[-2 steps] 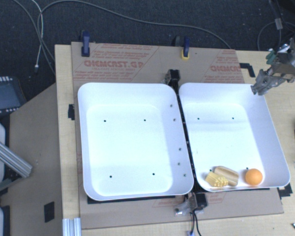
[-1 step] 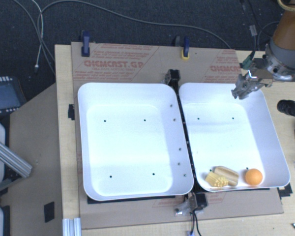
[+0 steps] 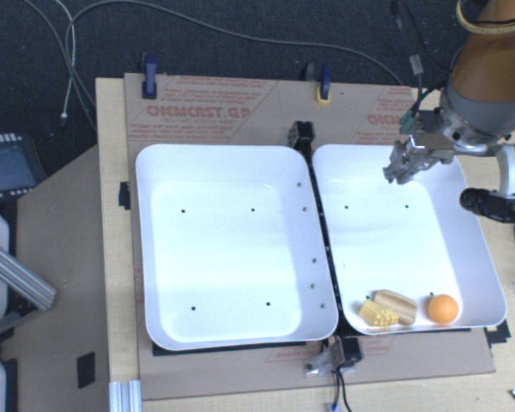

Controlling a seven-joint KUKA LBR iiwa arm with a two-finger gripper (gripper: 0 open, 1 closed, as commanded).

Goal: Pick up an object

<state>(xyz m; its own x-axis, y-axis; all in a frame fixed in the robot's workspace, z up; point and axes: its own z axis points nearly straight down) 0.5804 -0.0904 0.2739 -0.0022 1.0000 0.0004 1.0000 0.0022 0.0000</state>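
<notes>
Camera view looked down at a slant on a counter (image 3: 112,230) carrying two shallow white bins side by side. The left bin (image 3: 154,247) held nothing worth reaching for. In the right bin (image 3: 472,256), three small things lay along the near edge: a yellow corn-like piece (image 3: 378,315) touching a tan, bread-like roll (image 3: 396,301), and an orange ball (image 3: 443,308) just beside them, apart from both.

The pincer (image 3: 401,169) hung over the far end of the right bin, well apart from all three objects, with nothing between its tips. Whether it was released or clenched could not be told from this angle.

By my judgement, the pick had not begun: the arm (image 3: 489,67) was in the approach step, with no target yet under it. The next move called for travel toward the bin's near edge, then a descent. The ball looked the cleaner choice, standing alone, though it might roll; the corn and roll sat too close together for an easy grasp.
</notes>
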